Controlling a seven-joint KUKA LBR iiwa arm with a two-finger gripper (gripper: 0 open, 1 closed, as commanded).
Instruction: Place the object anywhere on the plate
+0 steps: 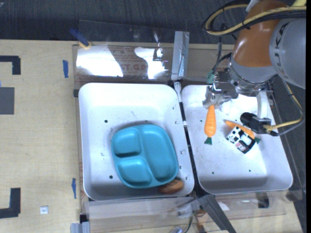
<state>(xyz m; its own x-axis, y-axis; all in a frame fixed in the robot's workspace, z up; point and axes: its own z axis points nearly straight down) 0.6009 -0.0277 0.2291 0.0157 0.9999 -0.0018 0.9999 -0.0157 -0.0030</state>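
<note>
While the blue plate [144, 155] waits in the left bin [92, 101], the gripper [214, 101] hangs over the right bin [272, 178], apparently pinching a carrot [210, 122] by its top, ready to carry across.

End effector [212, 101] hangs over carrot [210, 123]; blue plate [145, 155] sits apart.

brown thing [171, 186] half hidden under plate [144, 155], perhaps bread; arm [272, 33] cut off

Place: a robot laboratory, not a home.
Bench: plain wooden top [39, 144] with black and blue tape marks.
Equipment: two white bins [97, 101], a grey-orange industrial arm [272, 38], loose yellow cables [228, 21].
</note>
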